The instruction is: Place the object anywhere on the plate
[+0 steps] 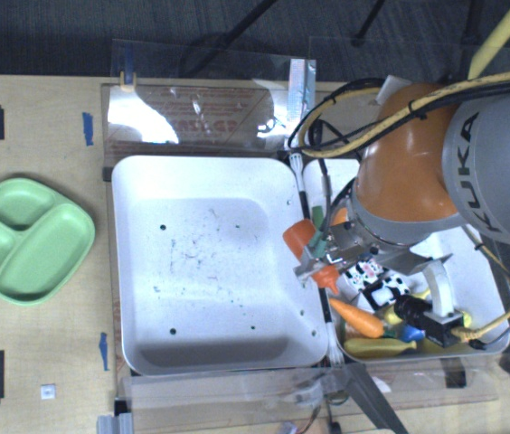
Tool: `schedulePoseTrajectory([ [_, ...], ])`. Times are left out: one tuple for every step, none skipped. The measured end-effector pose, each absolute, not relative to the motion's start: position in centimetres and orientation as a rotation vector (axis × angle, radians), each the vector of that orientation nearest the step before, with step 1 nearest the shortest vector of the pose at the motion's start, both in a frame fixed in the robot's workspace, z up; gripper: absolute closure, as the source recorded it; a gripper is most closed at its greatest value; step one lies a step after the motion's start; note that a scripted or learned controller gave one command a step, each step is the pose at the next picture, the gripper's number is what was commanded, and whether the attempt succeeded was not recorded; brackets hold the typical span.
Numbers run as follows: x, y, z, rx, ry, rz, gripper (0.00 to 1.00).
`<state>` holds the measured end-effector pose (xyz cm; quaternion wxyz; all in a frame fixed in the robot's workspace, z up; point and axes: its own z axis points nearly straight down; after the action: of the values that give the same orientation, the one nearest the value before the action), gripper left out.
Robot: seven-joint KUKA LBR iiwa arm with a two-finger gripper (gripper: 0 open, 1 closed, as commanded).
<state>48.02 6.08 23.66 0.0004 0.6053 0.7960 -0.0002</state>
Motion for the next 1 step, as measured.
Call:
schedulePoseTrajectory([
  [52.30, 10.06, 18.00, 2.075, 2.358, -0.001, 1.00],
])
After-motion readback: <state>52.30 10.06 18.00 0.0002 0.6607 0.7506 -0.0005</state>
